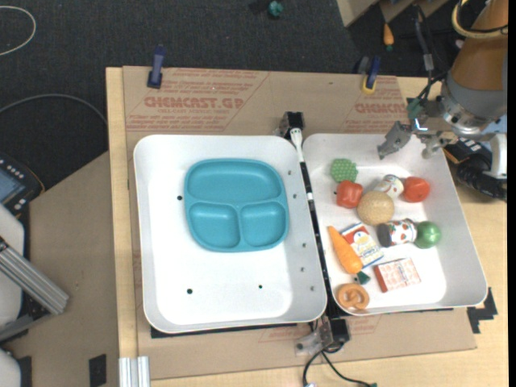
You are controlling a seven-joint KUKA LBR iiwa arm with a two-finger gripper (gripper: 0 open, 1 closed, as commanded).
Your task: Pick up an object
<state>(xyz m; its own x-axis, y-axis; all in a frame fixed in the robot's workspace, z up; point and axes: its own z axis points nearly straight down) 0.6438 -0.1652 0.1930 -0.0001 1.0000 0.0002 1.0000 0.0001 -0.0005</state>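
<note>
The right bin [459,216] holds several small toys: a green bumpy piece [343,169], a red piece [349,193], a tan ball [376,208], a red tomato [416,189], a green ball [429,234], an orange carrot [347,251], a red box [397,275] and a brown ring [352,297]. My gripper [411,143] hangs over the far side of this bin, above and just behind the tomato. It is open, its fingers [393,142] spread with nothing between them.
In the left bin [153,240] lies a blue divided tray [236,204]. A black clamp bar [302,176] runs between the bins. Blue clamps [156,67] pin the cardboard sheet at the back. Cables trail off the bench at the right.
</note>
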